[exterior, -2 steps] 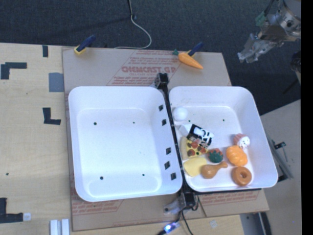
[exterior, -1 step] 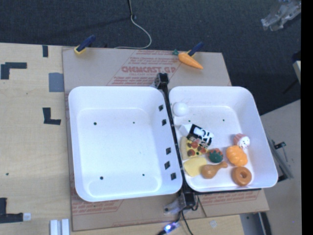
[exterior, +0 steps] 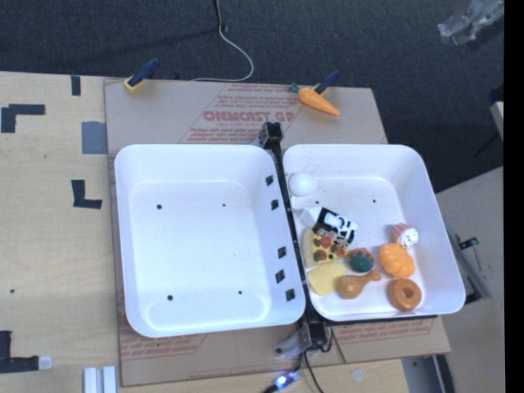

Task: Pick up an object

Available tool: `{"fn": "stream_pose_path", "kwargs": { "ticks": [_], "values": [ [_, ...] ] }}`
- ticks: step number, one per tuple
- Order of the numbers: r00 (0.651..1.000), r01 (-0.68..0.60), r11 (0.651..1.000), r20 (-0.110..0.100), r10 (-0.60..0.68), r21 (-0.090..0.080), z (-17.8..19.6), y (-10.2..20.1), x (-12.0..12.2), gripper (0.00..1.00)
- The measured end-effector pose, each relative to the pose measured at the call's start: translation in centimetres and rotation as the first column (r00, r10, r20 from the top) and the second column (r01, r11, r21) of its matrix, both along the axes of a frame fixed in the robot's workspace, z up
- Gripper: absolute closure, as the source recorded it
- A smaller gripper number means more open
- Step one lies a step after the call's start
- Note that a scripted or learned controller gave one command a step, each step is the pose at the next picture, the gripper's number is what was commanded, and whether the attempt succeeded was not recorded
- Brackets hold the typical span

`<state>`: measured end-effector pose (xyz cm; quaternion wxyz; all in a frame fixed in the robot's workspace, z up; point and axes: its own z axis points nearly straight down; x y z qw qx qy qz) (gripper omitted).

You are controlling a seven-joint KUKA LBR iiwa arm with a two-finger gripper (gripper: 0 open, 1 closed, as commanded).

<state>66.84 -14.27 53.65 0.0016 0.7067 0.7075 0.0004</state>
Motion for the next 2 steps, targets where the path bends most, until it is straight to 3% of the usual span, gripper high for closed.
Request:
{"fn": "stream_pose_path", "kwargs": {
  "ticks": [1, 2],
  "values": [
    [1.000, 0.001, 1.000, -0.005, -0.001, 0.000, -3.4, -0.8, 0.0, 1.00],
    [1.000, 0.000, 1.000, 0.000, 0.000, -0.001, 0.0, -0.4, 0.0, 1.00]
  ]
}}
